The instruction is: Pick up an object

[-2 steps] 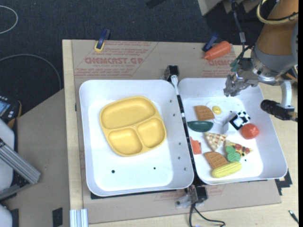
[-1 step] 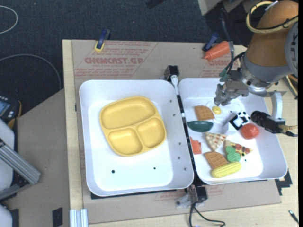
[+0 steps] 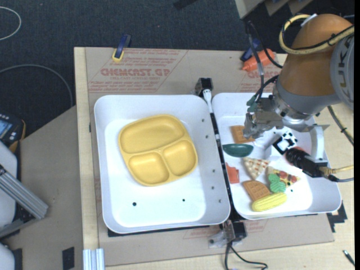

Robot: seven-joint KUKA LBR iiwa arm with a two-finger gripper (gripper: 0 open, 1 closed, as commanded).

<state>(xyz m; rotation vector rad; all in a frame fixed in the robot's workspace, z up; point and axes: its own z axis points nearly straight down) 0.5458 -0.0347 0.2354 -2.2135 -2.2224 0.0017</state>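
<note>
Grey claw (image 3: 254, 125) low over right bin (image 3: 323, 198), near cracker (image 3: 238, 133) and green spoon (image 3: 238, 149); grip state impossible to tell. Best centred over one piece before closing.

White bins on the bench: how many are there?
2. The left shallow white plastic bin bears a yellow three-section plate; the right shallow white plastic bin holds toy food, below the tool.

Grey arm (image 3: 315, 89), orange wrist band
</note>
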